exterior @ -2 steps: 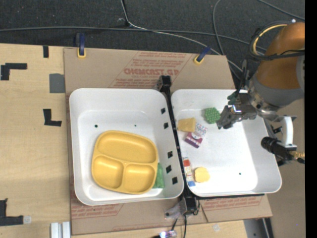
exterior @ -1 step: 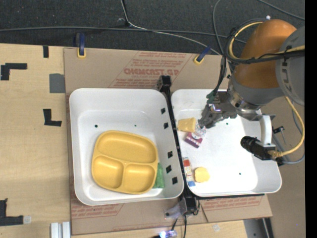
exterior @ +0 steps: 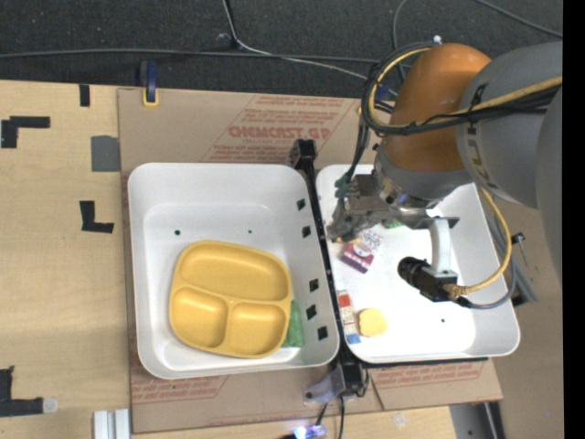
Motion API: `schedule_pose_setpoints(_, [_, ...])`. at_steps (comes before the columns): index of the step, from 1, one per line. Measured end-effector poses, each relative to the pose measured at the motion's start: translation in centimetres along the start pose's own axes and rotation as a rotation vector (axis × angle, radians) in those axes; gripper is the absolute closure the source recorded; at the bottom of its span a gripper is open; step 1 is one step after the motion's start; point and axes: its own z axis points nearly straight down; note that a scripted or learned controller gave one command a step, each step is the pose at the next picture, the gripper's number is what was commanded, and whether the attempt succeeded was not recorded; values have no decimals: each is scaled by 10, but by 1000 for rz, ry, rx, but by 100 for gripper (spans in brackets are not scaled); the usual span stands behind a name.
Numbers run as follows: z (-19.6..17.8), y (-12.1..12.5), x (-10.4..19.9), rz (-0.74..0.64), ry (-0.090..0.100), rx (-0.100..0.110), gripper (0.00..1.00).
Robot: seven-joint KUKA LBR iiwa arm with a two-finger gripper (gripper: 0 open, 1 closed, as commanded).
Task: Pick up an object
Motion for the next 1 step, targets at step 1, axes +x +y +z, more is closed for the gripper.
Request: schedule_pose_setpoints(1, [-4,2,56,-1,0,-2,100])
